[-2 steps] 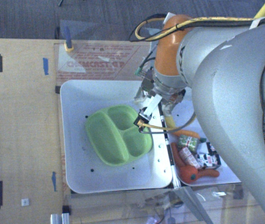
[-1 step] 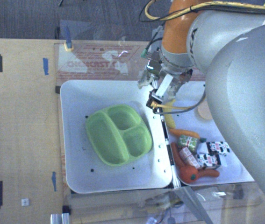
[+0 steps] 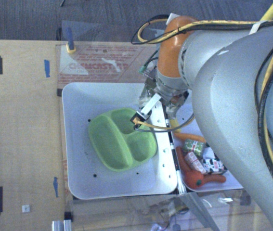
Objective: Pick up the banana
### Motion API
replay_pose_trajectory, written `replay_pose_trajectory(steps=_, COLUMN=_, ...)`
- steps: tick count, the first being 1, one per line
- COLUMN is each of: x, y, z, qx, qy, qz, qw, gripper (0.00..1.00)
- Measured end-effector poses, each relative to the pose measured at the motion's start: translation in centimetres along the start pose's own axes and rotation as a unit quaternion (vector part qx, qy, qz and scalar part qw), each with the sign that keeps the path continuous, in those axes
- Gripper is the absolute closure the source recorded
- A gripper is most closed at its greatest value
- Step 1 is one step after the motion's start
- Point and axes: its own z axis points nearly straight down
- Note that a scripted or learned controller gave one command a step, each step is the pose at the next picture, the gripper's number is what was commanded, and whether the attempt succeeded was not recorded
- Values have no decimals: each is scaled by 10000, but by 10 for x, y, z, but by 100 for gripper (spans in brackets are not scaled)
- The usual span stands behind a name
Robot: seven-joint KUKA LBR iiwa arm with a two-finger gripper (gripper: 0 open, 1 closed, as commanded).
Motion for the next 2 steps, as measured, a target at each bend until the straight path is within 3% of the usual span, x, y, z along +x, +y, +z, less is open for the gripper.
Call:
replay_pose_trajectory(steps=1, x=1, y=-3, z=1, qx=-157, qy=61, qz=919, qw=9956, gripper=0)
replay_pose_trajectory(steps=2, x=3, y=2, z=2, qx=-175, qy=61, qz=1538, qw=9879, gripper=0)
